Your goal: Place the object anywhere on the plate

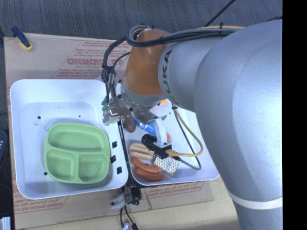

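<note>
A light green plate (76, 152) with three compartments lies in the left white bin (29, 104); nothing lies on it. My gripper (128, 119) reaches down into the right bin (201, 176), close to the wall shared with the left bin, and the wrist above hides most of it. A small brown thing (129, 125) sits right under it; I cannot tell whether it is held. Beside it lies a blue thing (147, 127). A toy hot dog (144, 164), with a pale bun and reddish sausages, lies at the right bin's front.
A small patterned white and orange item (168, 165) lies next to the hot dog. An orange bit (164, 101) peeks out from under the arm. The grey arm covers most of the right bin. Cardboard (57, 56) lines the bench around both bins.
</note>
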`<action>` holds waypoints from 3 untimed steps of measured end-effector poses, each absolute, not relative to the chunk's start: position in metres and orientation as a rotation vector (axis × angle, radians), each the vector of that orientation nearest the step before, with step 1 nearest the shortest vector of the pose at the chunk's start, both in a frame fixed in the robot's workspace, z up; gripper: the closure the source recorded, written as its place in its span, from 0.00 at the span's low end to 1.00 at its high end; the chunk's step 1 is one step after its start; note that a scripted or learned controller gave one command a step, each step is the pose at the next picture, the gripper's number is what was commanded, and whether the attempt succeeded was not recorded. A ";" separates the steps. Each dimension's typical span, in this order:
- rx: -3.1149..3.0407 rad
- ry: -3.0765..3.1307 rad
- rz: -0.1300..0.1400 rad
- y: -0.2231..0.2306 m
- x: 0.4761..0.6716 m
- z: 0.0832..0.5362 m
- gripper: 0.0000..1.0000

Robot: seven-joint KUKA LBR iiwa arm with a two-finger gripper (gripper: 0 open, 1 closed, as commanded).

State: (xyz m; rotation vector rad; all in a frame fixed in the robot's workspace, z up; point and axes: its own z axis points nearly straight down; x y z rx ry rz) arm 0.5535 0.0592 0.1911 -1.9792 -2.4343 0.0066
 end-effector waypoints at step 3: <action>-1.926 -2.476 0.009 0.060 0.597 0.231 1.00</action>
